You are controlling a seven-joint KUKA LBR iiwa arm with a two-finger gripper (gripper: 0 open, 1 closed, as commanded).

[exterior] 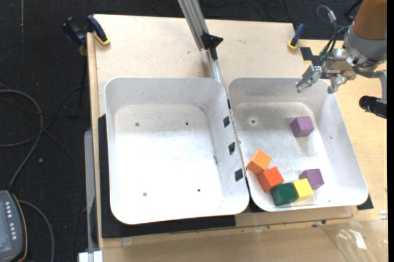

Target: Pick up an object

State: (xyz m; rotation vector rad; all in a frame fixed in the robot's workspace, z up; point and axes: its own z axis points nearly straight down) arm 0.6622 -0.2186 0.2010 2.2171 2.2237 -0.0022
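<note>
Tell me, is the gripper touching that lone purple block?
Apart. The camera view shows the gripper above the bin's far edge, bare white floor separating it from the purple block.

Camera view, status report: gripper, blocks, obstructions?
Gripper open, above right bin's far rim, holding nothing. Nearest: lone purple block, apart from the clustered blocks. Nothing in the way.
</note>
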